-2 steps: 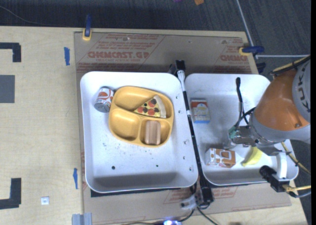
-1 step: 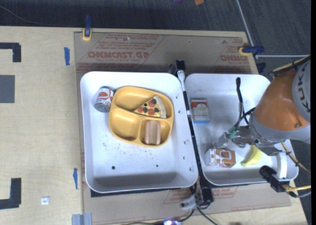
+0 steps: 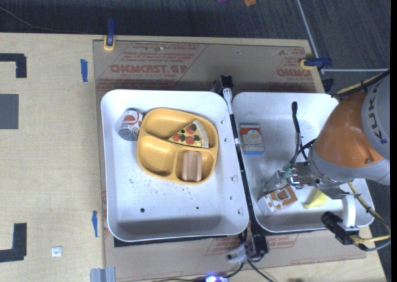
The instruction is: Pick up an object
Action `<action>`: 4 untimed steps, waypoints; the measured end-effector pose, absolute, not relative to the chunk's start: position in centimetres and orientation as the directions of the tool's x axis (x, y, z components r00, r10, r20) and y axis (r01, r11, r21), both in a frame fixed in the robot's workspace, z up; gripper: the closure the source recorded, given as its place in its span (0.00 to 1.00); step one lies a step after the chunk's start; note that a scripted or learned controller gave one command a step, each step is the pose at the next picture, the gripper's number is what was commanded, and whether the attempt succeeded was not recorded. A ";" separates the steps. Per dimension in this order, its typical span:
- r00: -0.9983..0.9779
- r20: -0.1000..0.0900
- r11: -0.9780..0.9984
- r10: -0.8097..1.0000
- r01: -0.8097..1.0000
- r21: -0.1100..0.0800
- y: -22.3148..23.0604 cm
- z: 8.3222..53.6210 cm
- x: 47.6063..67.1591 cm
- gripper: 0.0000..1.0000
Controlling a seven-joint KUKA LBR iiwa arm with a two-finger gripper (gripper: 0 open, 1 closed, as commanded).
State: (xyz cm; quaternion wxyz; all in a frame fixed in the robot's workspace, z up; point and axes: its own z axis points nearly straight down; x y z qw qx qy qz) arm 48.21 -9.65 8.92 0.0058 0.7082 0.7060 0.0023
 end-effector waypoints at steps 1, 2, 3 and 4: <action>0.008 -0.017 -0.007 1.000 1.000 0.024 -10.1 10.1 48.5 1.00; 0.007 -0.017 -0.007 1.000 1.000 0.024 -10.1 10.0 48.5 0.00; 0.001 -0.003 -0.001 1.000 1.000 0.010 -10.0 8.9 48.2 0.00; 0.006 -0.016 -0.005 1.000 1.000 0.022 -10.5 10.0 48.4 1.00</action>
